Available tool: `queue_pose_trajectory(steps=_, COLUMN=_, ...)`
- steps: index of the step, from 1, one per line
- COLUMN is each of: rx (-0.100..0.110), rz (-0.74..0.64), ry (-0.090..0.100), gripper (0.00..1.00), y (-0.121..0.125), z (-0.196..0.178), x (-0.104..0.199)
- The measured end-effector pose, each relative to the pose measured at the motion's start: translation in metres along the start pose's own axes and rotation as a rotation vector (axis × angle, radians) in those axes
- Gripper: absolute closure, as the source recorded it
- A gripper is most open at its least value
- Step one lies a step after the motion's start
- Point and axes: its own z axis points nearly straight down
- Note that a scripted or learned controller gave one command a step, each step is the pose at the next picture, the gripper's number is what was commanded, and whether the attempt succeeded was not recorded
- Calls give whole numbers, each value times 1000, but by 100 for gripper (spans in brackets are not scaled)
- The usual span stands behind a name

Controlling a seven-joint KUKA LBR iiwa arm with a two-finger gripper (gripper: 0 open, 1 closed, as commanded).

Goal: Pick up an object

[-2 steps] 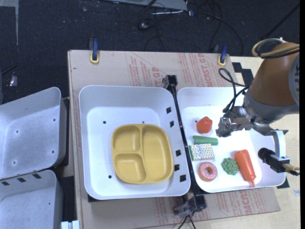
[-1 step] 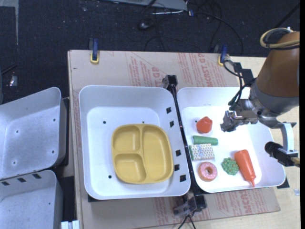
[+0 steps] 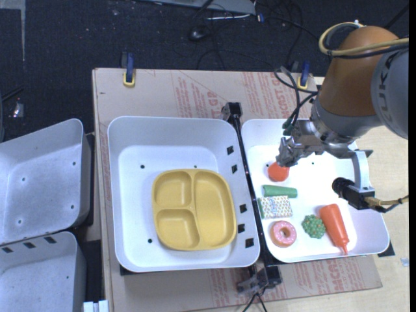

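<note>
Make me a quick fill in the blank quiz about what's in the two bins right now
1. The yellow divided plate lies in the ____ bin.
2. The gripper hangs just above the small ____ tomato.
3. The pink donut lies directly left of the green ____.
4. The orange carrot lies in the ____ bin.

Missing words: left; red; broccoli; right

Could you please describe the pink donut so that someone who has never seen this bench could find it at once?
Of the two white bins, look in the right-hand bin, where the toy foods lie. Along its near edge, the pink donut lies just below the speckled white block and left of the green broccoli. It is the only ring-shaped item, pink with a hole in its middle.
</note>
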Motion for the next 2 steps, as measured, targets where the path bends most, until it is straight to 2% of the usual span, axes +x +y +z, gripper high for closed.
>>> queue_pose_trajectory(steps=1, rx=0, rz=1, ry=0, gripper=100, y=26, z=-1, x=42)
queue_pose_trajectory(steps=2, rx=2, rz=0, ry=0, gripper=100, y=43, z=11, x=101)
